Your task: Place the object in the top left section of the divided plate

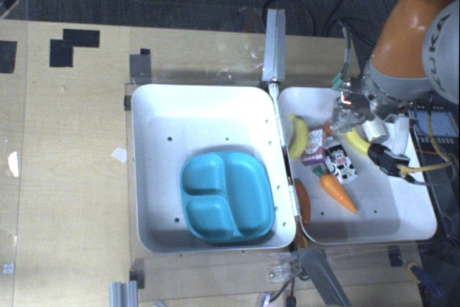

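Observation:
The blue divided plate (227,195) lies in the left bin (154,111), toward its front. My gripper (343,120) hangs low over the back of the right bin (410,216), under the orange-banded wrist. A yellow banana (357,141) lies just below and right of it, partly hidden by the arm. Around it in the same bin lie a second banana (297,135), a purple-and-white packet (313,147), a small black-and-white block (339,163), an orange carrot (338,193) and a red-brown sausage (302,201) by the left wall.
A metal divider post (274,47) stands behind the wall shared by the two bins. Cables (399,163) trail from the arm over the right bin's right side. Bare wooden bench (65,154) spreads to the left.

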`<state>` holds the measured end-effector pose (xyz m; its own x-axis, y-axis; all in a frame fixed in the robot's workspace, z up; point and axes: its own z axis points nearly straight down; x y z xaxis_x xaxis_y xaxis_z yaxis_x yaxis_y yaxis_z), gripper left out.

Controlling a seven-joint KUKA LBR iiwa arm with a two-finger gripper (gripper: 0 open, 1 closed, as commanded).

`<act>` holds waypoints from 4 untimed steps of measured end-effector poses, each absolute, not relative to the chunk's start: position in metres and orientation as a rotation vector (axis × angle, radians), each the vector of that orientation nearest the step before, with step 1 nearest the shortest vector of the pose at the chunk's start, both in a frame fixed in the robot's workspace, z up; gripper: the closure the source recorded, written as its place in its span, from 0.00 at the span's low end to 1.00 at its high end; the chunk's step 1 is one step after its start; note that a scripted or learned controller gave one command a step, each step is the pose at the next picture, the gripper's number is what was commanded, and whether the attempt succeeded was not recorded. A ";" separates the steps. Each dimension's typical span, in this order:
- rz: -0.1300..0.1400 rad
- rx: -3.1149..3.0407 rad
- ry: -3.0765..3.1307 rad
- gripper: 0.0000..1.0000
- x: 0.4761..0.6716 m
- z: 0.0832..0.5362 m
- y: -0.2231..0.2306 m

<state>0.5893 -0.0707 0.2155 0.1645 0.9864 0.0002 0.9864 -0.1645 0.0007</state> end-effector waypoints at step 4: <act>0.002 1.895 2.505 1.00 0.488 0.183 -0.065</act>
<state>0.4883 -0.0654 0.1834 -0.2723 0.9622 0.0006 0.9622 0.2723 0.0015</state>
